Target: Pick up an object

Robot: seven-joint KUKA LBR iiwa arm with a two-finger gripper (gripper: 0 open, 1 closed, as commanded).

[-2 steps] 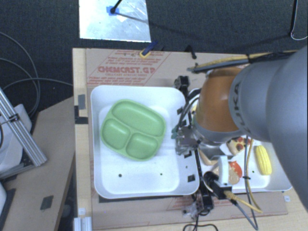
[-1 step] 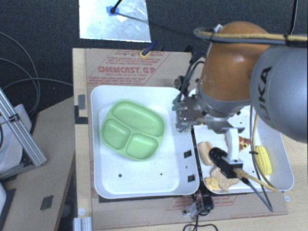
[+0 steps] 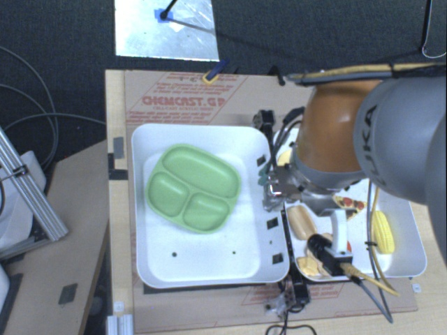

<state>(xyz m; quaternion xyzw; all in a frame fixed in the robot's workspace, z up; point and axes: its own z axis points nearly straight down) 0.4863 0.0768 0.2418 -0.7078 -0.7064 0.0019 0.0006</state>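
Closest to the lens, the grey arm (image 3: pixel 398 138) with its orange band is hanging over the right bin (image 3: pixel 408 253) and hiding much of it. Its pincer (image 3: pixel 312 202) is sitting low at that bin's left side, beside the wall it shares with the left bin (image 3: pixel 209 260). The wrist is covering the pincer, so I cannot tell whether it is spread or pressed together, and nothing is showing as held.

By my judgement the pick is not yet done: the arm is poised low over the objects, with the grasp and the lift both left to do. The likeliest target, a tan bread roll (image 3: pixel 302 222), is lying on the right bin's floor just below the pincer in the view. Whether it is touching the pincer or only close to it, I cannot tell. A yellow corn cob (image 3: pixel 382 230) is lying farther right, apart from the pincer. A green divided plate (image 3: pixel 193 187) is resting in the left bin, well apart.
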